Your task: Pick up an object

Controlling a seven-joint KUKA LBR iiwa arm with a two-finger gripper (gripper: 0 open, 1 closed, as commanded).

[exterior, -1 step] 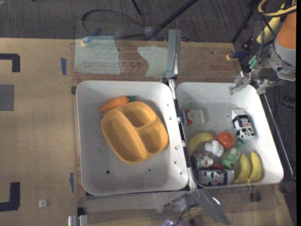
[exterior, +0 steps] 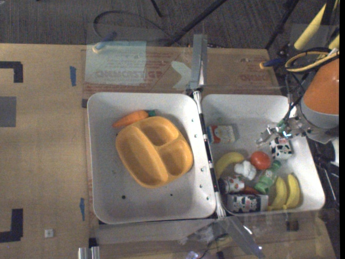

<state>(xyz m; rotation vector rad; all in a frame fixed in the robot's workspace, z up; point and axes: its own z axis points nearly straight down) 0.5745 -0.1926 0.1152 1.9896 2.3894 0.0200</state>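
My gripper [exterior: 276,132] hangs over the back right part of the right bin [exterior: 245,108], under the grey wrist with its orange band. Just below it lies a small black-and-white spotted block [exterior: 282,149], very near the gripper; whether they touch is unclear. Around it in this bin lie a red tomato [exterior: 260,159], a white bottle [exterior: 245,170], a green bottle [exterior: 267,180], a single banana [exterior: 228,161], a pair of bananas [exterior: 286,191], a cow-patterned carton [exterior: 247,202] and a small red-and-white carton [exterior: 222,133].
In the left bin [exterior: 102,161] sit an orange divided plate [exterior: 153,150] and a carrot [exterior: 131,118] at its back edge. A metal divider [exterior: 204,144] runs between the bins. Cables and yellow hoses [exterior: 310,55] hang at the back right.
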